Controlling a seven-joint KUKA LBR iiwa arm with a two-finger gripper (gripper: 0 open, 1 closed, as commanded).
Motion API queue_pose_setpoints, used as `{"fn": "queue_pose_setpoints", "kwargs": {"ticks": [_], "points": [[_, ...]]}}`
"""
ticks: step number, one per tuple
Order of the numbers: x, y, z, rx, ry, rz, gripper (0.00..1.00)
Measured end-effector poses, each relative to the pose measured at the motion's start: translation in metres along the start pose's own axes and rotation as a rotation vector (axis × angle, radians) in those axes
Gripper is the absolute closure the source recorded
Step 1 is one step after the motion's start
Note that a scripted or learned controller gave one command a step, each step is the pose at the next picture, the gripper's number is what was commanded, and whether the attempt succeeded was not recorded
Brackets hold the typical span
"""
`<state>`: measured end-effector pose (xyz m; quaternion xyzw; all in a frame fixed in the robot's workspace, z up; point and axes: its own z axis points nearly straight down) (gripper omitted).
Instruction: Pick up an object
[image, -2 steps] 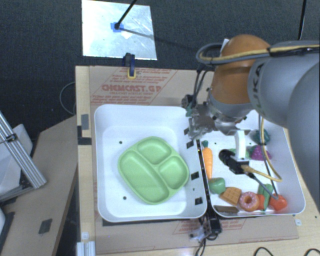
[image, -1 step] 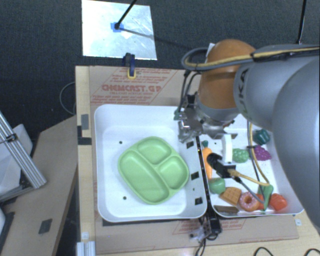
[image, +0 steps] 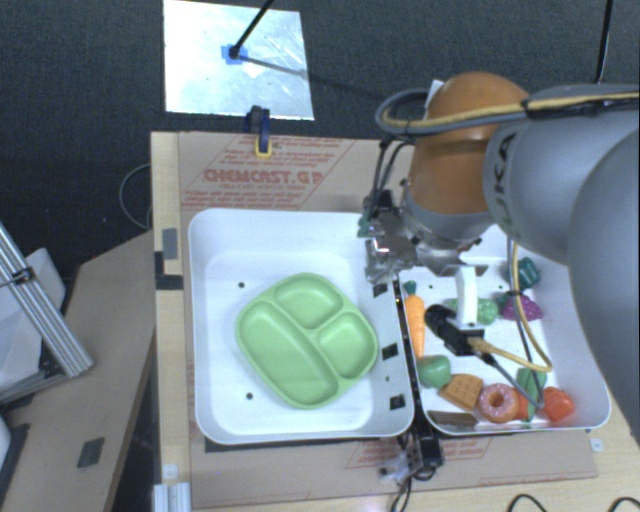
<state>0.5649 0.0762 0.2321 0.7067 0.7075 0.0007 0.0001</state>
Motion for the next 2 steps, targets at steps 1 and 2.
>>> {"fn": "queue_pose_setpoints", "kwargs": {"ticks": [1,2], "points": [[0.008,0.014,0.007,-0.001,0.000,-0.004,1.00],[0.005,-0.003,0.004,0.002,-0.001,0.001,1.00]]}}
